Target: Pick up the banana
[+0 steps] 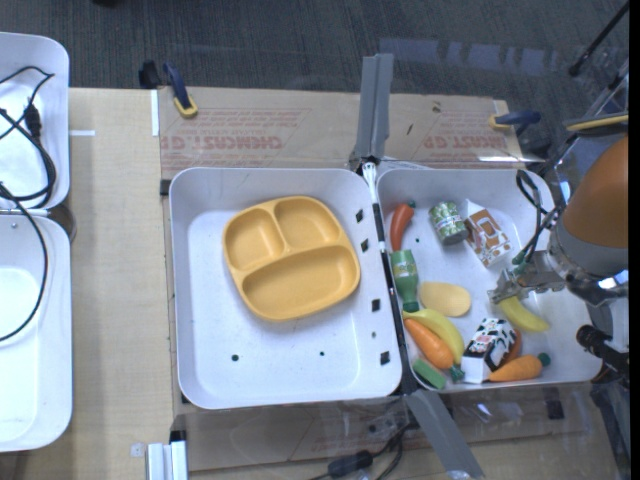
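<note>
While arm reaches in from right, pincer (512,286) sits low over right bin (470,175), just beside banana (524,315); finger state cannot tell; grasp unconfirmed.

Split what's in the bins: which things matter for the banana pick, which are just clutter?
Job:
banana
tool
right bin

Clutter:
yellow divided plate
left bin
carrots
green bottle
small can
carton

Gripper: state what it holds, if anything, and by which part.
Cannot be told. The gripper sits low in the right white bin, just beside a curved yellow banana, but its tip is too small and blurred to show a hold.
</note>
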Robot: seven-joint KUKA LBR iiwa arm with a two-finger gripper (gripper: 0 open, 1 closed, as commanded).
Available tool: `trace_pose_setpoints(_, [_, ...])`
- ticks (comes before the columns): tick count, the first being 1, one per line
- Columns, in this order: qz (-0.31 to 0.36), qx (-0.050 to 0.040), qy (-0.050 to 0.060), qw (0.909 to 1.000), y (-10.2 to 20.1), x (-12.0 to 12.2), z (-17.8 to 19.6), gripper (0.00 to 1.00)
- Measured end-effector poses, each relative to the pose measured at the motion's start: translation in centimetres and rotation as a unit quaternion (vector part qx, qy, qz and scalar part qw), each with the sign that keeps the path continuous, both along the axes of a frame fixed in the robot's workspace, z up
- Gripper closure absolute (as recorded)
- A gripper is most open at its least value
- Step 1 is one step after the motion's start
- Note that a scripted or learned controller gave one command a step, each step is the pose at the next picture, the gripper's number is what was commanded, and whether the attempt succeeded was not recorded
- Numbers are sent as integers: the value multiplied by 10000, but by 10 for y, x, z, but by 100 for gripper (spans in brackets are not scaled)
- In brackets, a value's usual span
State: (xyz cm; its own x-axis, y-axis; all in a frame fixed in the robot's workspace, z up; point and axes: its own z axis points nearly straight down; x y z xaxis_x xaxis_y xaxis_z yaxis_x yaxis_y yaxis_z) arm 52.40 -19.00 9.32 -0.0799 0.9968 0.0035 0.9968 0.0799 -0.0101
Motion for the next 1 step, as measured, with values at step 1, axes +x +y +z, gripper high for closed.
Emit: trace_pose_setpoints(1, [-159, -22, -28, 9999, 11, 55, 122, 100])
